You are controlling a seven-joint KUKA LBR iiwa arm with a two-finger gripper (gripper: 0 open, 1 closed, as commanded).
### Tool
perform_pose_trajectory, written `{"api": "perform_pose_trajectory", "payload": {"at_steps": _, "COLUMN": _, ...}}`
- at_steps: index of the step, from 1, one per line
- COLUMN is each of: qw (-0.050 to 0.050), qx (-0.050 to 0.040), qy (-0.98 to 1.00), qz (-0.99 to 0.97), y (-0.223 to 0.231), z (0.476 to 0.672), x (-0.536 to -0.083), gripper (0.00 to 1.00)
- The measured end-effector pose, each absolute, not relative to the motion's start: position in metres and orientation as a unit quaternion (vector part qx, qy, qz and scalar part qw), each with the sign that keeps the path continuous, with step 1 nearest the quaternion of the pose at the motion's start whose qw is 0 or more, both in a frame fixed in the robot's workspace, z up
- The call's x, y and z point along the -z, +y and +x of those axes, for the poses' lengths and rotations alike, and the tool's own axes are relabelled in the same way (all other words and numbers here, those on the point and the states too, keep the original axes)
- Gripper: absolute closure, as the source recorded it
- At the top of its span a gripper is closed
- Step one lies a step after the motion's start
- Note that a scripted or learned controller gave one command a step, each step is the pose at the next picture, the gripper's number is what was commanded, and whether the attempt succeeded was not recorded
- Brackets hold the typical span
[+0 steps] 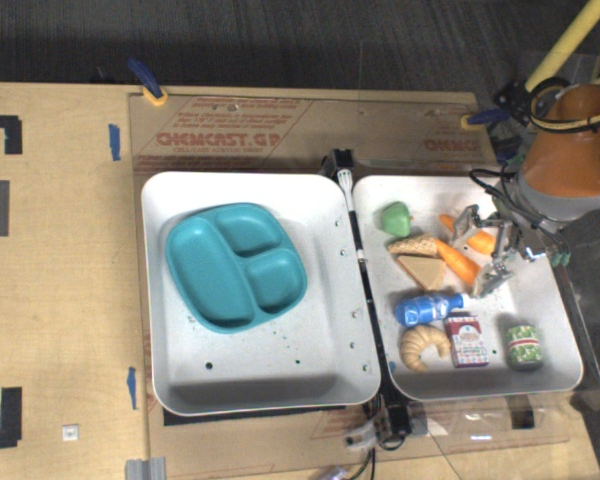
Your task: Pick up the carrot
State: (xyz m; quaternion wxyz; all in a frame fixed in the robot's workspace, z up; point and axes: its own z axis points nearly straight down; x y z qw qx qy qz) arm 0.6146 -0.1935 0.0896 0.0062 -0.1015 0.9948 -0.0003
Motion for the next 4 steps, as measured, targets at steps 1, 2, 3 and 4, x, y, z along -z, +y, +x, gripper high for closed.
{"api": "perform_pose_trajectory", "payload": {"at_steps": 1, "qw": 0.013, "qx": 0.0022, "qy": 0.995, "qz": -0.101, "y": -0.193, "z": 0.619, "x": -0.104, "gripper": 1.0}}
{"api": "perform_pose_trajectory", "payload": {"at_steps": 2, "qw": 0.009, "qx": 0.0027, "qy": 0.988, "qz": -0.152, "y": -0.18, "z": 0.636, "x": -0.205, "gripper": 1.0}}
{"api": "perform_pose_trajectory", "payload": {"at_steps": 3, "qw": 0.0, "qx": -0.0016, "qy": 0.964, "qz": -0.266, "y": -0.186, "z": 0.583, "x": -0.1, "gripper": 1.0}}
{"api": "perform_pose_trajectory", "payload": {"at_steps": 4, "qw": 0.003, "qx": 0.0002, "qy": 0.964, "qz": -0.267, "y": -0.187, "z": 0.586, "x": -0.103, "gripper": 0.0}}
